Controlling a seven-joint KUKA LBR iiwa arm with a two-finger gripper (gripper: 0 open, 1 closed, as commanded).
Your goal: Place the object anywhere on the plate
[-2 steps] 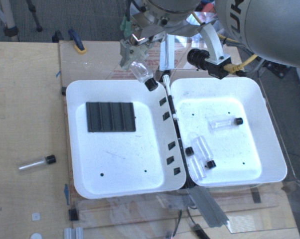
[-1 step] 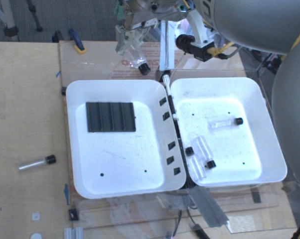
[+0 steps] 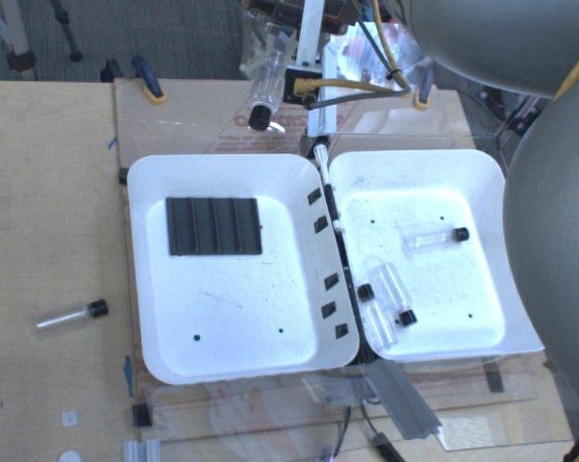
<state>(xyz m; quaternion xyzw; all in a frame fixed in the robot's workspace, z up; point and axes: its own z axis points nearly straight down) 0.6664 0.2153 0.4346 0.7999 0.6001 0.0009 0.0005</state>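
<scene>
Pale wooden bench [image 3: 49, 181] carries two shallow white bins. A dark ribbed rectangular plate [image 3: 213, 226] lies in the left bin [image 3: 136, 258]. A clear plastic vial with black cap [image 3: 260, 85] hangs tilted beyond that bin, cap downward, its upper end at the gripper [image 3: 270, 27]. If the gripper pinches it, I cannot tell. Three similar vials lie in the right bin [image 3: 501, 258].

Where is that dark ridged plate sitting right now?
In the camera view, the dark ridged plate lies flat in the upper-left part of the left bin, away from the vials in the right bin.
</scene>
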